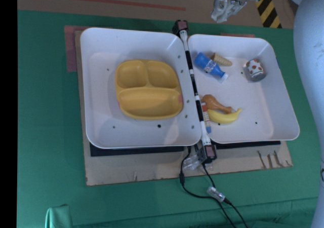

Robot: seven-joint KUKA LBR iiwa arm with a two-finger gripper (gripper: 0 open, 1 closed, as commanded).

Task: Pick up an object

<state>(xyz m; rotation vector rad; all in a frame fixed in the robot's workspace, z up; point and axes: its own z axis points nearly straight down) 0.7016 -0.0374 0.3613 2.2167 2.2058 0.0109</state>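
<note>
End effector point(223, 13) hangs above worktop point(45, 120) beyond far edge of right bin point(283, 115), near its far-left corner, well apart from everything in the bins; can't tell if it's apart or together, nothing seen in it. Right bin: blue bottle point(209, 66) w/ ice cream cone point(221, 59) touching it at far left, small cup point(254, 69) to their right, chicken drumstick point(216, 103) lying against banana point(225, 116) near the divider. Left bin point(101, 120): yellow divided plate point(148, 89) in the middle. Cables point(202, 184) trail off the front edge
</note>
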